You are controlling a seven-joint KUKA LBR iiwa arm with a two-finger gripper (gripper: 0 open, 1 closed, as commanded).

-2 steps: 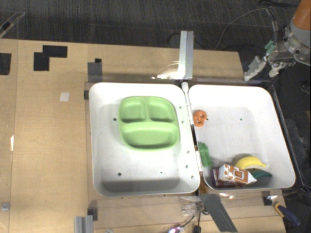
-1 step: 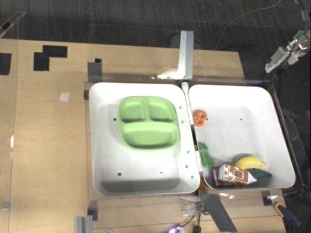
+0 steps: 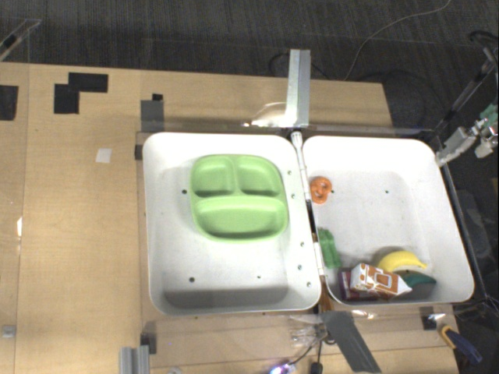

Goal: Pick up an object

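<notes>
The right bin [image 3: 390,158] holds several objects. A small orange toy [image 3: 320,188] lies by its left wall. A green piece [image 3: 328,248] rests further forward along the same wall. In the near right corner a yellow banana [image 3: 401,261] lies on a dark green item [image 3: 422,281], beside a brown and white carton [image 3: 374,280]. A pale tip of my gripper [image 3: 461,142] pokes in at the right edge, above the bin's far right corner and well away from every object.
The left bin [image 3: 168,232] holds a green divided plate [image 3: 238,197]. A metal post [image 3: 299,88] stands behind the seam between the bins. Wooden bench surface extends to the left, and cables run at the far right.
</notes>
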